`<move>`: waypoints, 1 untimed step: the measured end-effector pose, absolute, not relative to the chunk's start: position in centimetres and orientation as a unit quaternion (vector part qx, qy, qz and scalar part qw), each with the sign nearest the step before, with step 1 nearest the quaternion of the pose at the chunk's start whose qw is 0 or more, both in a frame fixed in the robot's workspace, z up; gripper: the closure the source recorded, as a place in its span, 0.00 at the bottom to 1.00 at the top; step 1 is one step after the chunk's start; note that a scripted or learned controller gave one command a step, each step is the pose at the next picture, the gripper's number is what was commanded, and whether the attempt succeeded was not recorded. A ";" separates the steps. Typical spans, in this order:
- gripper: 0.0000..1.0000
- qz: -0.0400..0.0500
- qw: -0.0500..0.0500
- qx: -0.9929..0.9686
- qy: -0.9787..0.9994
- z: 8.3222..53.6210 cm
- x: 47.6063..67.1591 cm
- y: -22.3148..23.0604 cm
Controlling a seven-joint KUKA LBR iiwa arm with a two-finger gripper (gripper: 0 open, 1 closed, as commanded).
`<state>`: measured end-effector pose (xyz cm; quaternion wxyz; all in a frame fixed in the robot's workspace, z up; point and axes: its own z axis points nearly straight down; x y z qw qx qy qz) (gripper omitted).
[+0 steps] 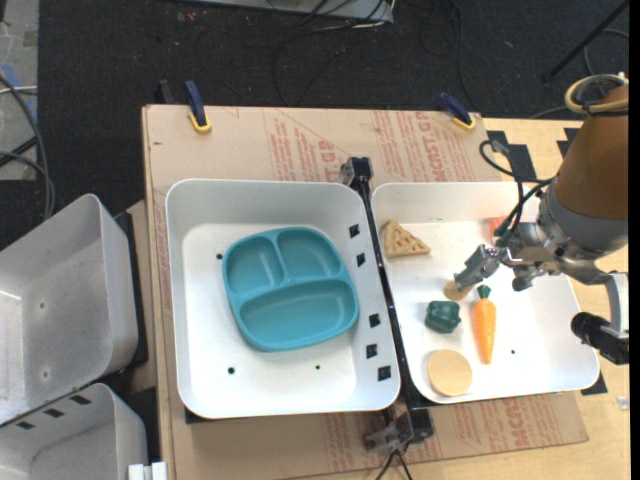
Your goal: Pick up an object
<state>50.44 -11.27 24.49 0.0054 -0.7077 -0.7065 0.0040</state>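
My gripper (pixel 498 274) hangs over the right bin (pixel 560 368), open, with nothing held between its fingers. An orange carrot (pixel 484 332) with a green top lies just below it, pointing toward the front. A small tan piece (pixel 457 290) sits at the tip of the left finger (pixel 476 267). A dark green toy (pixel 442 315) lies left of the carrot. A round tan disc (pixel 449 372) rests near the bin's front edge. A tan waffle-like wedge (pixel 402 240) lies at the bin's back left.
The left bin (pixel 200 368) holds a blue divided plate (pixel 290 288). The grey arm with its orange band (pixel 595 168) comes in from the right over the right bin's far side. White containers (pixel 60 298) stand left of the bench.
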 end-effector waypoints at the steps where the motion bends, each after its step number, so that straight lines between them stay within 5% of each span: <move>1: 0.00 0.000 0.000 -0.707 -0.707 25.1 50.7 -11.3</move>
